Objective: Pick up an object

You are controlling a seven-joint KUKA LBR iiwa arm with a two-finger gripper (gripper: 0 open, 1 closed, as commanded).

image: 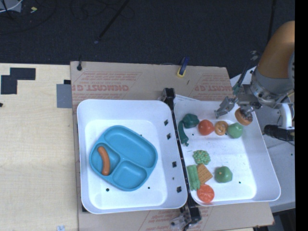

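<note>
My gripper hangs over the back right corner of the right bin, its fingers spread wide apart, so it is open. A round orange-brown toy sits just under the right finger, not clamped between the two. In a row to the left lie a green apple, a small tan ring and a red tomato. Nearer the front are a green pepper, a bumpy green piece, an orange cracker and a red-orange fruit.
The left bin holds a blue divided plate with an orange sausage in it. A dark green toy lies against the divider between the bins. A blue and yellow clip sits on the cardboard behind.
</note>
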